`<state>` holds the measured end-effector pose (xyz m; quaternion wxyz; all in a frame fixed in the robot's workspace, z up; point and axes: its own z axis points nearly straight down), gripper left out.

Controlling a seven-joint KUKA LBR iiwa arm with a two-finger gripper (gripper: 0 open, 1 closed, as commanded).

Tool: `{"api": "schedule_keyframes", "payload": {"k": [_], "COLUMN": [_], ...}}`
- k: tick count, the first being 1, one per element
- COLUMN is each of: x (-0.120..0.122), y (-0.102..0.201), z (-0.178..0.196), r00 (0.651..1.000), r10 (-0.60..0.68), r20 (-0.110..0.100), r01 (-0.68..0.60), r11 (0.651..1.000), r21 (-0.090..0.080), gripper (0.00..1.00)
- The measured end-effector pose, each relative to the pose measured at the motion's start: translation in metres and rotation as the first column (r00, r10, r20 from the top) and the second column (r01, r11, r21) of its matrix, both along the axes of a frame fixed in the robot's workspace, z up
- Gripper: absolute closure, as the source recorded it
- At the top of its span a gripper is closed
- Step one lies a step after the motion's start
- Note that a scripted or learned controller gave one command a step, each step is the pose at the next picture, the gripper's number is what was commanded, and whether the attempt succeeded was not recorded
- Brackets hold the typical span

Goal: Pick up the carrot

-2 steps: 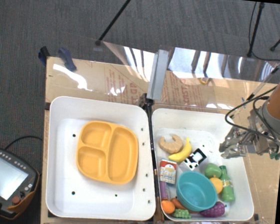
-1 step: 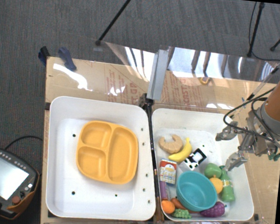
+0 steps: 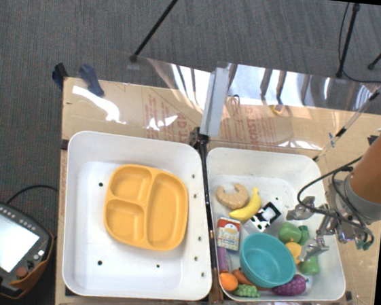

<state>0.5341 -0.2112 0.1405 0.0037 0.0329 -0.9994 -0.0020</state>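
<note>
Two shallow white bins sit side by side on the counter point(image 3: 133, 111), which is covered in taped cardboard. The left bin point(image 3: 86, 171), in the lower left-centre of the frame, carries a yellow divided plate point(image 3: 146, 207) with three compartments, lying flat near its middle. The right bin point(image 3: 298, 166) is crowded along its lower half. A teal bowl point(image 3: 267, 260) stands upright near the bottom centre of it. The carrot point(image 3: 242, 277) lies at the bowl's lower left edge, a small orange piece partly hidden by the bowl rim, with an orange fruit point(image 3: 229, 281) just to its left and green grapes point(image 3: 248, 292) just below it. Purple grapes point(image 3: 291, 286) lie at the bowl's lower right. Above the bowl are a banana point(image 3: 247, 207), a croissant point(image 3: 231, 195) beside it, a black-and-white box point(image 3: 264, 217), and a small carton point(image 3: 228, 233) at the bin's left wall. A green pepper point(image 3: 292, 233) lies right of the box. The grey arm point(image 3: 372, 176) enters from the right edge of the frame, and the pincer point(image 3: 319, 233) hangs over the right side of the right bin, near the green pepper and well apart from the carrot. Its fingers appear spread apart with nothing between them.
</note>
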Motion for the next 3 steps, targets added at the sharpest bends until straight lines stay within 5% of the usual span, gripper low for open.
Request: {"api": "schedule_keyframes", "payload": {"k": [1, 2, 3], "x": [-0.015, -0.012, 0.003], "y": [0.003, 0.005, 0.035], "z": [-0.053, -0.041, -0.011], "r00": [1.0, 1.0, 0.994], "r10": [0.022, 0.027, -0.109], "r20": [0.004, 0.01, 0.011], "r01": [-0.022, -0.027, 0.109], "r11": [1.0, 1.0, 0.994], "r21": [0.0, 0.0, -0.003], "gripper": [0.0, 1.0, 1.0]}}
